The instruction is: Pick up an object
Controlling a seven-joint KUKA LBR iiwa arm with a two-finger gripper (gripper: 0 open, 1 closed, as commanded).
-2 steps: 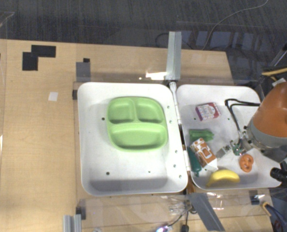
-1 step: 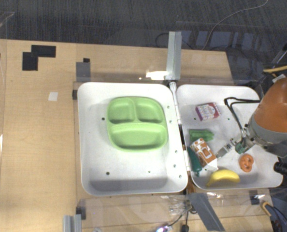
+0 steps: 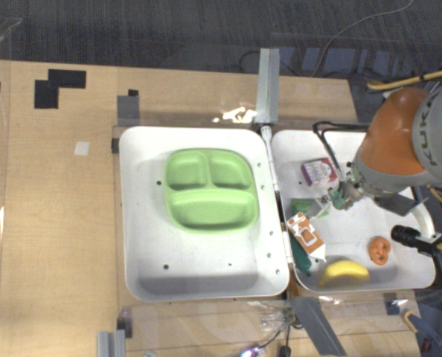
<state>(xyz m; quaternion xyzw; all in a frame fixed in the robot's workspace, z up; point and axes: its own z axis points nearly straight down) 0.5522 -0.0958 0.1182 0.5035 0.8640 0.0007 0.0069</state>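
Gripper low in right bin, beside purple packet. Can't tell its state. Banana lies apart, so likely not the target.

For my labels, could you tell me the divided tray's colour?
Light green tray, in the camera view.

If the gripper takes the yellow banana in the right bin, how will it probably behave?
The banana is curved and smooth, so it may slip or turn between the fingers. It lies close to the right bin's front wall, so a push would likely slide it along that wall. It looks light.
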